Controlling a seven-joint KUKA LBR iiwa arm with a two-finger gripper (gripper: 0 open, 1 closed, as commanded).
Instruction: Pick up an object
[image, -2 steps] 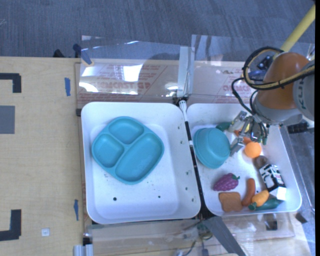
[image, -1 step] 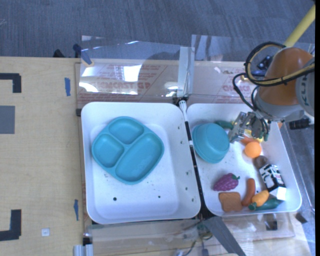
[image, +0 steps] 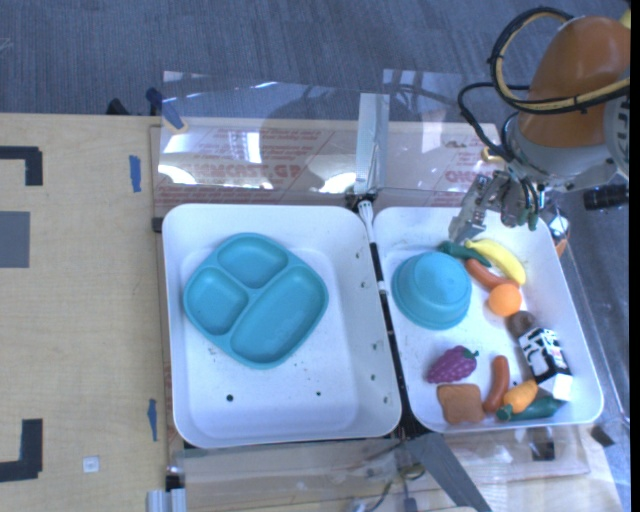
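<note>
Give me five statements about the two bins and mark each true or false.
1. The blue divided plate lies in the left bin. True.
2. The blue bowl sits in the left bin. False: it is in the right bin.
3. The banana lies near the right bin's far end. True.
4. The purple grapes lie on the divided plate. False: they lie on the right bin's floor, nearer than the bowl.
5. The pincer hovers over the left bin. False: it is at the right bin's far end, close to the banana.
</note>
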